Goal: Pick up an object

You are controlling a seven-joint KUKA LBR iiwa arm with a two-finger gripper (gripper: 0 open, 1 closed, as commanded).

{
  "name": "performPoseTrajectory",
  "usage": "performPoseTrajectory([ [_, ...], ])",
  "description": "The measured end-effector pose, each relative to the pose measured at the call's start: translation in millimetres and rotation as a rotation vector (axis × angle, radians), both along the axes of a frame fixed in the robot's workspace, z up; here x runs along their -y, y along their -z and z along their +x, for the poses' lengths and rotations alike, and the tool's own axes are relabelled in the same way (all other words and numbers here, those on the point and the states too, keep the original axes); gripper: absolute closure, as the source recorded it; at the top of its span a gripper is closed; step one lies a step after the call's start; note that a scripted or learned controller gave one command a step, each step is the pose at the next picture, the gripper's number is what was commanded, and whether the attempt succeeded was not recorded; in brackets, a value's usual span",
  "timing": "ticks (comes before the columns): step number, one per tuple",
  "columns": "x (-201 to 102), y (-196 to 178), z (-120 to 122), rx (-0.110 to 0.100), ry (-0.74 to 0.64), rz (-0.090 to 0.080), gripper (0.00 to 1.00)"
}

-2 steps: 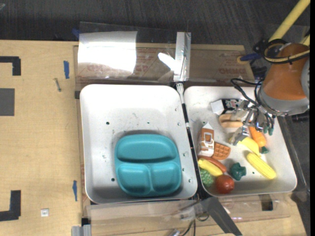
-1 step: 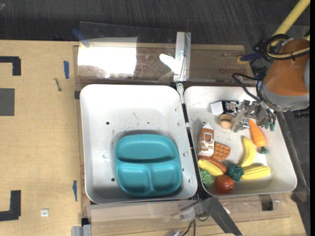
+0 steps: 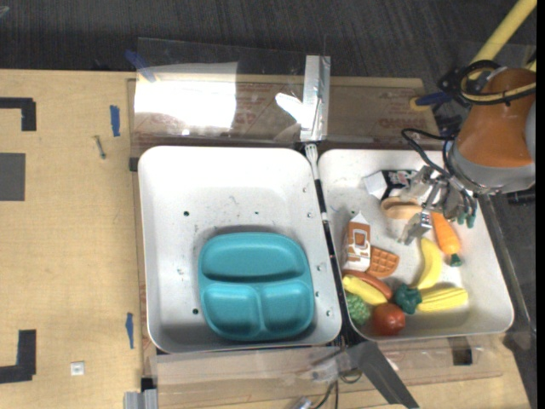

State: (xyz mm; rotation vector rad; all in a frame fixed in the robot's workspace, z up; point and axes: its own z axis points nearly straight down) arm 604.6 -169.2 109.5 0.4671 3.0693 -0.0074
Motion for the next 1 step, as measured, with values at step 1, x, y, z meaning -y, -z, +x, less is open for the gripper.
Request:
performPoseTrajectory([
  [1,31.0,13.8,-29.0,-0.012,0.001,0.005,0.00],
])
